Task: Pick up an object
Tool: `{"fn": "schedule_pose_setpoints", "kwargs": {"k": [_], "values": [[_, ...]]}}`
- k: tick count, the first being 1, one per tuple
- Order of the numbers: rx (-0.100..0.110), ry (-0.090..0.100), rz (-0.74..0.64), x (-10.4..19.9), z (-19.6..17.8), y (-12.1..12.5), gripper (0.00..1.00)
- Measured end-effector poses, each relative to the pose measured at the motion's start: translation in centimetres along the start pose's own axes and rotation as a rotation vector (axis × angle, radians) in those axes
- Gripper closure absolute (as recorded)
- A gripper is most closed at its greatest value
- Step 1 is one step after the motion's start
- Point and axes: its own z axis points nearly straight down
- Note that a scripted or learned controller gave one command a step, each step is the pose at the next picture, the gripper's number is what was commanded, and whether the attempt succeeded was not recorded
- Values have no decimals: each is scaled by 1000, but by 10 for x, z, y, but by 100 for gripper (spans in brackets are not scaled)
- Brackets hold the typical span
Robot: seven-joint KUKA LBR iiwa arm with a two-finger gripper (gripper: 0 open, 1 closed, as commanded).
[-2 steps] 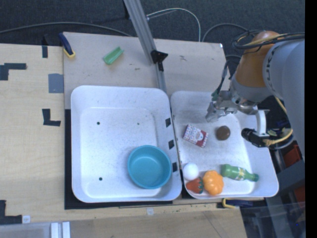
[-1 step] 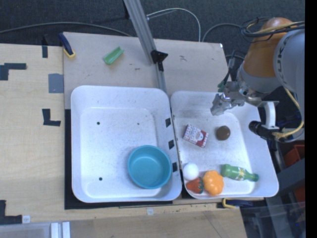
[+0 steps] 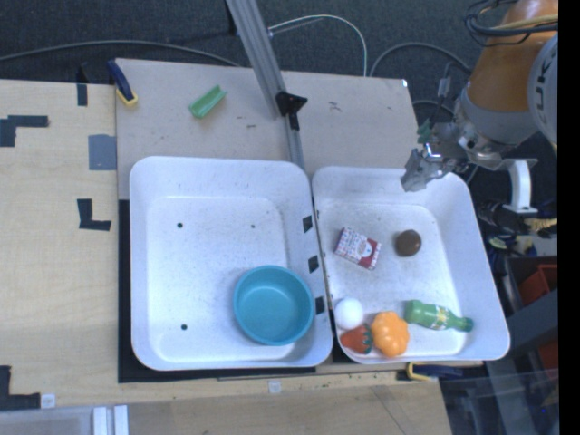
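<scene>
Hand [image 3: 419, 176] over right bin [image 3: 453, 208] (far corner)

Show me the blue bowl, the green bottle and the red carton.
Blue bowl [image 3: 272, 304], camera view, inner floor.
Green bottle [image 3: 435, 316], camera view, mid-body.
Red carton [image 3: 357, 248], camera view, top face.

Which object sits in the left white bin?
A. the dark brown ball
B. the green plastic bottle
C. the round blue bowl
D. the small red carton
C: the round blue bowl rests near the front right corner of the left white bin, apart from the other items, which lie in the right white bin.
</scene>
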Motion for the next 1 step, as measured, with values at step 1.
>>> {"fn": "schedule_pose_setpoints", "kwargs": {"k": [1], "values": [[7, 1, 1, 0, -38, 0, 100]]}}
